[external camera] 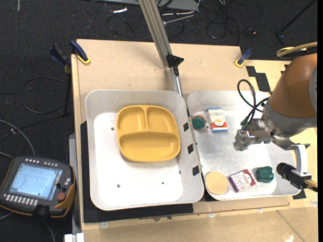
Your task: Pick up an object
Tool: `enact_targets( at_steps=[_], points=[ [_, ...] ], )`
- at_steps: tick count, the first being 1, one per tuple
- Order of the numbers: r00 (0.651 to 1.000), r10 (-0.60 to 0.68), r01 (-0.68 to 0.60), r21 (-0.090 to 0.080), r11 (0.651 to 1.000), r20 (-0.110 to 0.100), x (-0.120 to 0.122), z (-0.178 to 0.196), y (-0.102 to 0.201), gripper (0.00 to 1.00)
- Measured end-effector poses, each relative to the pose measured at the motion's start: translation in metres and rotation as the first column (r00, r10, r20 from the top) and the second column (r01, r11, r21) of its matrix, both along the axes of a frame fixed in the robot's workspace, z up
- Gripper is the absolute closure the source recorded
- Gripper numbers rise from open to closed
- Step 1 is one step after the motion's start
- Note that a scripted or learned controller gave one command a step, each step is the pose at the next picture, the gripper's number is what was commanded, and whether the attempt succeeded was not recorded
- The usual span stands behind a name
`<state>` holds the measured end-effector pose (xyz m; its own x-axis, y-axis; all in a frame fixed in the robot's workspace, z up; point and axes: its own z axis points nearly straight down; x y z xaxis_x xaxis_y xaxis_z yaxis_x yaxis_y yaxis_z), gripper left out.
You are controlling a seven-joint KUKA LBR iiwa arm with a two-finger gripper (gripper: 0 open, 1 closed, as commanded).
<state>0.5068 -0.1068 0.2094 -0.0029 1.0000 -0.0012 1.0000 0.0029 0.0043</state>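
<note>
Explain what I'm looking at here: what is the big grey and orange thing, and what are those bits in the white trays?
You are looking down from one camera fixed above a bench. The grey and orange thing is a robot arm reaching in from the right. Its gripper hangs over the right bin; nothing can be seen held in it. That bin holds a small carton, a green ball, a tan disc, a red packet and a dark green piece. The left bin holds a yellow plate with three compartments. The robot's job is to pick up one object.
</note>
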Motion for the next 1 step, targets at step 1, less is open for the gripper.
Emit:
enact_targets(
  at_steps=[1],
  points=[
    [1.0, 0.005, -0.005, 0.002, 1.0, -0.003, 0.0242, -0.0061, 0.05, 1.0]
  ],
)
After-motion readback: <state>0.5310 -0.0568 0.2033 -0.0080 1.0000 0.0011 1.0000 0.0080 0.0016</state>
